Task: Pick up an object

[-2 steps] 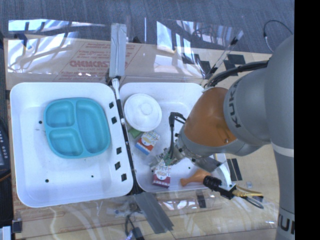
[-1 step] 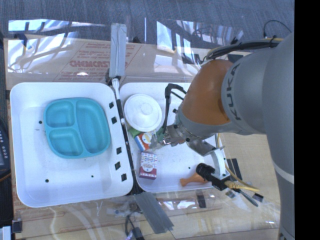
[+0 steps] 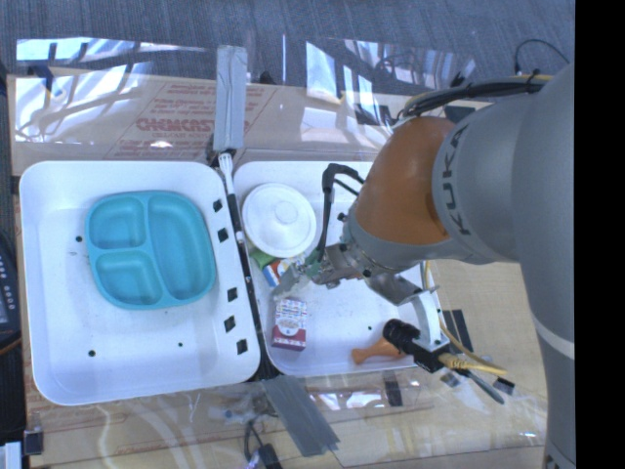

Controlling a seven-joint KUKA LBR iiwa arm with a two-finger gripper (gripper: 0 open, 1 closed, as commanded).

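Observation:
My gripper (image 3: 296, 278) is low in the right bin (image 3: 337, 360), near its left wall. It hovers over a small pile: a green item (image 3: 264, 258) pokes out to its upper left, and a red and white box (image 3: 290, 323) lies just below it. A white round lid (image 3: 279, 219) sits at the back of this bin, just above the gripper. An orange piece (image 3: 372, 355) lies near the front wall. I see nothing clearly held. The arm's orange band (image 3: 410, 189) hides the right part of the bin.
The left bin (image 3: 49, 340) holds a blue divided plate (image 3: 151, 248). A divider with black clips (image 3: 234, 291) separates the two bins. Brown cardboard (image 3: 166, 115) lies behind the bins.

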